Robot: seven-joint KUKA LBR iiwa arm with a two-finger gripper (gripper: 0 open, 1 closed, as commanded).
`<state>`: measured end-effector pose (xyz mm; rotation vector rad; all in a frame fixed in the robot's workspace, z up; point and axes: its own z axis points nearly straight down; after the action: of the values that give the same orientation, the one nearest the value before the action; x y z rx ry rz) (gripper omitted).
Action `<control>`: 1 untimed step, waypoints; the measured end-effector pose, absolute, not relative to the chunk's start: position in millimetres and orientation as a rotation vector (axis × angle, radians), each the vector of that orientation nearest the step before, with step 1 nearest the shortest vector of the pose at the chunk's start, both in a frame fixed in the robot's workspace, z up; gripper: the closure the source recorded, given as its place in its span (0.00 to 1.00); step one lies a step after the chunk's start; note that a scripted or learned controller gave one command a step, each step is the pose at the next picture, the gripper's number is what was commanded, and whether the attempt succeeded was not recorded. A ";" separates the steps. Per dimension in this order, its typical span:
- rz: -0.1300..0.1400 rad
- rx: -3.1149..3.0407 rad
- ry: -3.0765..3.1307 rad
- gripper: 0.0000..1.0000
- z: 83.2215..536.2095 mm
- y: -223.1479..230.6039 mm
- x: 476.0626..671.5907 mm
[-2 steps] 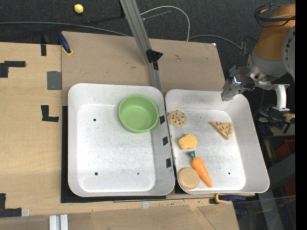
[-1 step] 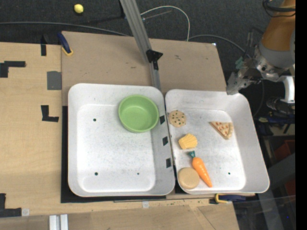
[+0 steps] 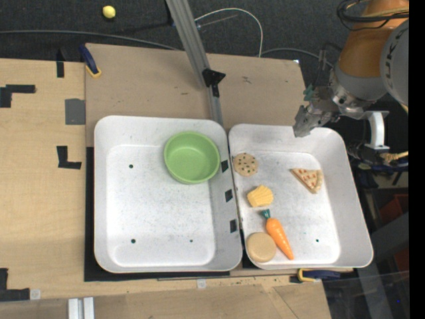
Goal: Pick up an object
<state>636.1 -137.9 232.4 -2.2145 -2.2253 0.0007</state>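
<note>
My gripper (image 3: 303, 126) hangs over the far rim of the right bin (image 3: 352, 178), above its back right corner, with nothing seen between its fingers. In that bin lie a chocolate-chip cookie (image 3: 245, 164), a pizza slice (image 3: 307, 179), a yellow corn piece (image 3: 260, 196), an orange carrot (image 3: 279, 237) and a tan round bun (image 3: 261, 248). The pizza slice is the nearest to the gripper, a little toward the front. A green bowl (image 3: 192, 157) sits upright in the left bin (image 3: 113, 198), near its far right corner.
A grey metal pole (image 3: 192, 42) slants down to the gap between the bins at the back. A small yellow ball (image 3: 109, 11) lies on the dark floor far at the back left. Cables run behind the bench.
</note>
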 end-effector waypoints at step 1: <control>0.000 -2.212 -2.226 1.00 235.6 -84.1 624.5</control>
<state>624.5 -84.1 235.6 -2.2124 -2.2262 0.0004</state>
